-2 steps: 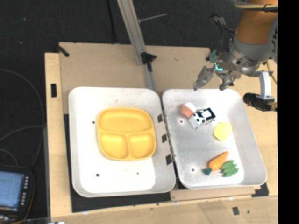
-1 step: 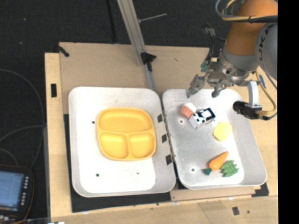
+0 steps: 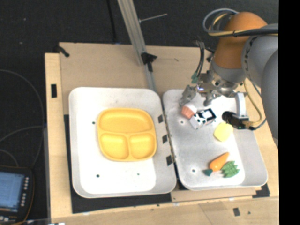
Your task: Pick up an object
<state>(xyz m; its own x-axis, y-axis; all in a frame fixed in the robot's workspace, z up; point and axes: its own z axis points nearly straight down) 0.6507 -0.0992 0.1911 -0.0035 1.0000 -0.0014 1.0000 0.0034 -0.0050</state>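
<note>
My gripper (image 3: 199, 96) hangs over the far end of the right bin (image 3: 248, 172), under the orange wrist band. Just below it lie a small pink cup-like piece (image 3: 188, 111) and a white block with black marks (image 3: 202, 117). Nothing shows between the fingers. A pale yellow lump (image 3: 223, 131) lies to the right of the block. A toy carrot (image 3: 218, 162) with green leaves (image 3: 230, 169) rests near the bin's front.
The left bin (image 3: 84, 172) holds a yellow divided tray (image 3: 126, 133). A slanted metal post (image 3: 133, 27) rises behind the two bins. A black part (image 3: 233, 118) of the arm's cabling hangs over the right bin's right side.
</note>
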